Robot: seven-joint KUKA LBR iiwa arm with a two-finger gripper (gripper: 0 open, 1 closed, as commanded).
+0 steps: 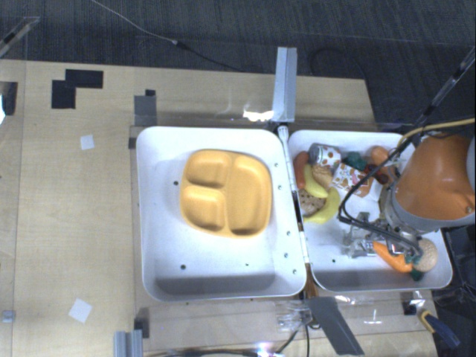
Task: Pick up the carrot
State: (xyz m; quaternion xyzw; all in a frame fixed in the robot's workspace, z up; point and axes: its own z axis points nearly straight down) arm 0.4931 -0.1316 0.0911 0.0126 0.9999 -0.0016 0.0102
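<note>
The carrot point(392, 256) lies in the lower right of the frame, near the front right corner of the right-hand white bin point(327, 274), its green top pointing toward the bin's rim. The gripper point(366, 242) sits just to the carrot's left, low over the bin floor, metal parts touching or nearly touching the orange root — whether it is clenched, released or grasping anything cannot be told from this angle. Above it the arm's orange band point(444, 177) covers much of the bin's right side, black cables looping past. At the bin's upper left lie a banana point(321, 208), a small can point(323, 154) and a patterned carton point(345, 175), crowded together. The left-hand white bin point(160, 222), centre frame, holds a yellow divided tray point(226, 192) — three compartments, resting flat.
</note>
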